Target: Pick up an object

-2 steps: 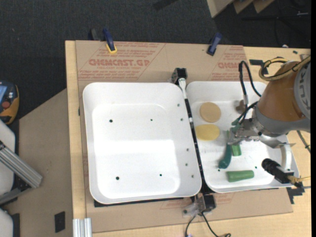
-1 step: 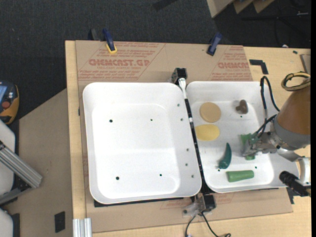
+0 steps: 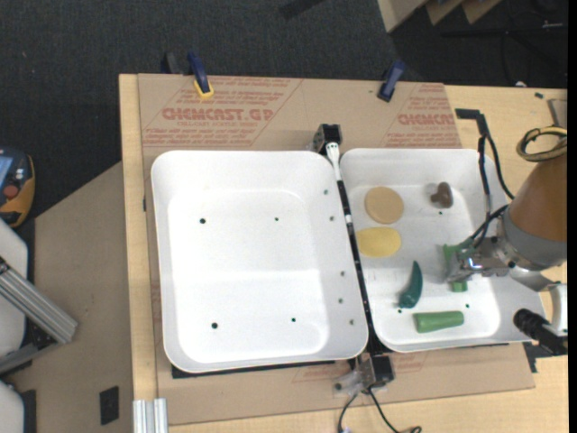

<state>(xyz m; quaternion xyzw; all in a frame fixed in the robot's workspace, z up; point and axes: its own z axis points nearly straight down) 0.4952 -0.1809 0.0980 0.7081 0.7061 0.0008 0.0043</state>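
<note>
Probably we should take the light, stiff green block (image 3: 439,321) across its narrow sides; the fingers' (image 3: 462,264) state we cannot tell.

two bins side by side on the bench (image 3: 270,97), left bin (image 3: 243,260) beside right bin (image 3: 397,165). in the right bin, a round disc (image 3: 384,205) sits behind an oval piece (image 3: 379,242); a small lump (image 3: 441,195) lies to the disc's right. nearer the front, a curved piece (image 3: 412,285) lies just behind a short cylinder (image 3: 438,321). the gripper (image 3: 462,267) is over that bin's right side.
</note>
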